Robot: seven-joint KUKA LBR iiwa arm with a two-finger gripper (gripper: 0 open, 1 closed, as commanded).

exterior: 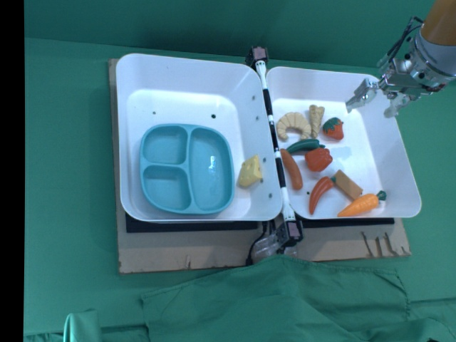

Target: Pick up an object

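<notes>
My gripper (376, 102) hangs over the far right corner of the right bin (399, 164), its two fingers spread open with nothing between them. Below and to its left lie toy foods: a strawberry (333, 127), a beige ginger root (315, 117), a croissant (293, 125), a green chili (303, 146), a red bell pepper (318, 159), a sausage (291, 169), a red chili (320, 193), a brown block (348, 184) and a carrot (361, 204). The strawberry is the nearest to the gripper.
The left bin (135, 77) holds a blue divided plate (187, 168) and a yellow cheese wedge (249, 172) near the divider. A black-and-white bar (273, 137) runs between the bins. Green cloth (285, 298) lies bunched at the front.
</notes>
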